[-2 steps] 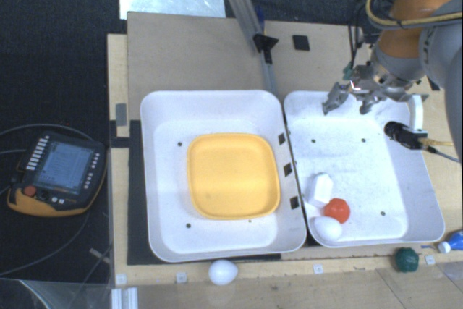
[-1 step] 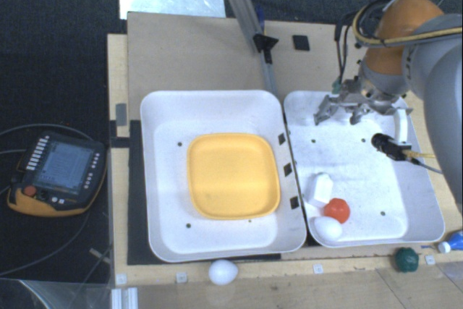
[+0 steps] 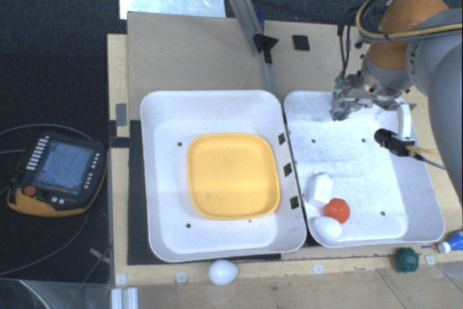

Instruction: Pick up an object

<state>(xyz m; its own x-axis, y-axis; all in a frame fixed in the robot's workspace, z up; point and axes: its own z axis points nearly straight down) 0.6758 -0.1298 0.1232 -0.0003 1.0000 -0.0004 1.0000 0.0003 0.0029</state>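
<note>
Camera view: both bins are seen from above.
Gripper (image 3: 341, 111): held low over the right bin's (image 3: 376, 177) far end; whether it is spread or pressed together cannot be told.
Red ball (image 3: 336, 210): well nearer the camera than the gripper, beside two white objects (image 3: 319, 188).
Yellow plate (image 3: 234, 175): lies left of the gripper, in the left bin (image 3: 163, 155).

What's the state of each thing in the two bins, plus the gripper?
yellow plate: lying flat, right side up, in the left bin
red ball: resting in the right bin, near corner, touching the white pieces
white block: resting beside the red ball
white egg shape: lying at the right bin's near corner
gripper: over the right bin's far end, apart from the objects
</note>
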